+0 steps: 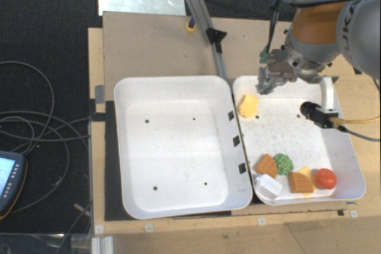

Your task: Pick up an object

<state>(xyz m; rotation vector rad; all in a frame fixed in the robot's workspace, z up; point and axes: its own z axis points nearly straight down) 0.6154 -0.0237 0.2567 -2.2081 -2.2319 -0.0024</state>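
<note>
Hand (266,87) over right bin (351,157) far rim, grip state unclear. Yellow block (248,106) near left wall; mid floor open. 5 items along near rim.

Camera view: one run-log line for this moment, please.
end effector: above right bin, far end | yellow block: just below, untouched | hold: none seen

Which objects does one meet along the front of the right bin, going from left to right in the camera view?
White block → orange wedge → green piece → waffle-like orange piece → red ball.
</note>
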